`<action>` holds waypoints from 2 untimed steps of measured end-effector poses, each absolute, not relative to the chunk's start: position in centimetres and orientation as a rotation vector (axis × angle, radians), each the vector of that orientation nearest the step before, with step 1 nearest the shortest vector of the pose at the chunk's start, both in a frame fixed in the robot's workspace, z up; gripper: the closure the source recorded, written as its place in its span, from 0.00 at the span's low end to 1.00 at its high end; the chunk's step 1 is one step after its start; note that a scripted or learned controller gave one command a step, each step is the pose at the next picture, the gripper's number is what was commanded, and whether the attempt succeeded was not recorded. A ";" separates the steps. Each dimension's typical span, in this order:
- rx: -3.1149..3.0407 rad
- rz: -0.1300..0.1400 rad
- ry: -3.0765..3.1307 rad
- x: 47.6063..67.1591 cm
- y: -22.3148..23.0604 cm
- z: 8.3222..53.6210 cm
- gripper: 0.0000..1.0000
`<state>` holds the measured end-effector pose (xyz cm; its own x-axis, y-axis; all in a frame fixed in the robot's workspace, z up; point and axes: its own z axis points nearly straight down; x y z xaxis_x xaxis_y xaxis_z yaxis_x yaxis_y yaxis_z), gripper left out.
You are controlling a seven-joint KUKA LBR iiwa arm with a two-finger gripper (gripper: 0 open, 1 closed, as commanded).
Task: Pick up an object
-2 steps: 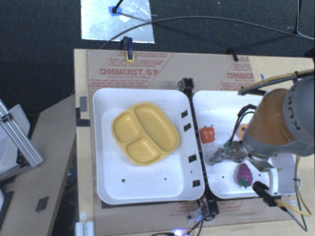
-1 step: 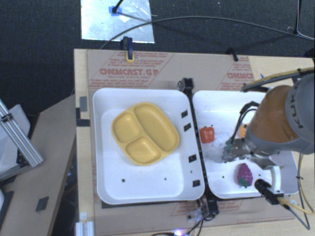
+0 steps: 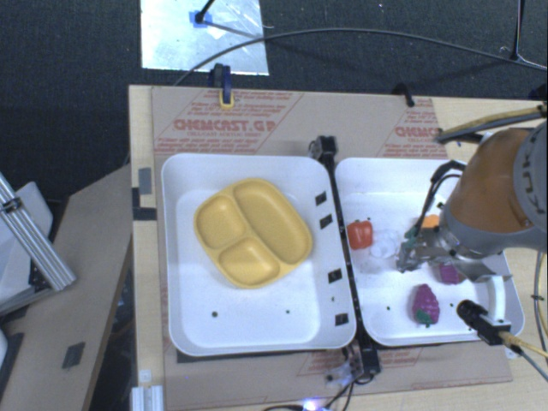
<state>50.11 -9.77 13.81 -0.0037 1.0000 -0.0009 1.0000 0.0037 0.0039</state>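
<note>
A cardboard-topped bench over dark carpet, two white bins side by side: the left bin (image 3: 184, 255) carries a yellow divided tray (image 3: 253, 232), the right bin (image 3: 385, 328) carries the toys. The arm (image 3: 501, 191) comes in from the right and hangs low over the right bin, gripper (image 3: 409, 255) pointing down toward the bin floor near its middle.

Nearest candidate: the red pepper (image 3: 360, 233), sitting up-left of the gripper, close by the divider between the bins, stem end up. A purple toy (image 3: 425, 304) (grape-like, with a green tip) lies below and slightly right of the gripper, long axis running roughly up-down in the view. Something clear and faint lies on the floor between pepper and gripper; I cannot make out what. A second purple bit (image 3: 448, 272) peeks out beside the wrist, partly covered.

Whether the gripper is spread or closed, I cannot tell; nothing is visibly pinched. My read: the pepper is the closer reach, a short shift left.
</note>
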 end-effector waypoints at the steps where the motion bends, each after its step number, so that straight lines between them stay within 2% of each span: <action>1: 2.215 0.005 2.221 49.3 -10.2 19.1 1.00; 2: 2.213 0.006 2.220 49.3 -11.2 24.2 1.00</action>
